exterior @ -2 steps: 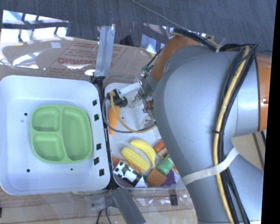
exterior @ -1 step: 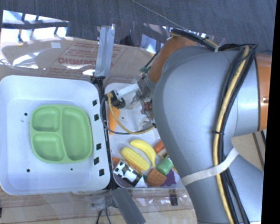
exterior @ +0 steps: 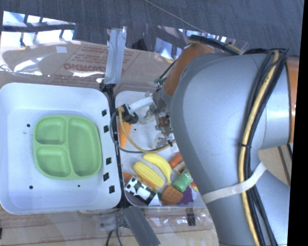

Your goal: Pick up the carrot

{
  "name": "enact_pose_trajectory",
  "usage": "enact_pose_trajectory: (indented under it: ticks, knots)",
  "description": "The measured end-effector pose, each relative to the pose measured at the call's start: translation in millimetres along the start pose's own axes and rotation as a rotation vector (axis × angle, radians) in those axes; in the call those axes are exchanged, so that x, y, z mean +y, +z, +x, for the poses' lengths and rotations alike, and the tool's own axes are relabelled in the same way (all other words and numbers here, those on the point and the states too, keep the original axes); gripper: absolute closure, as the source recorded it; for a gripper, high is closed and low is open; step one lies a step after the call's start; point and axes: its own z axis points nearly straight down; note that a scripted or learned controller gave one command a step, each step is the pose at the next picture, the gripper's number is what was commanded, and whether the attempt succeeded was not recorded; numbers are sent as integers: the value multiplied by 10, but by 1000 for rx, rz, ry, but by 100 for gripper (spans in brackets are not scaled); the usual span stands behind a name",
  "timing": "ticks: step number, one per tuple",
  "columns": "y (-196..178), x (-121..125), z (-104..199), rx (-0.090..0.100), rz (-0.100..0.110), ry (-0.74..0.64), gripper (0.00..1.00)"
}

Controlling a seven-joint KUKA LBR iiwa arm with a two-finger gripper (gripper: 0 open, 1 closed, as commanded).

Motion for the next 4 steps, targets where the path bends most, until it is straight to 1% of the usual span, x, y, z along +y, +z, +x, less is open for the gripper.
enact_pose_trajectory:
  ticks: [1, 2, 3, 4]
  knots:
    - [-59, 60, 197, 5, -1, -29, 0]
    - [0, 1, 61, -1, -1, -5, 0]
    - [-92, -2, 57, -3, 3, -7, 100]
    - [-90, -3, 57, -4, 3, -8, 0]
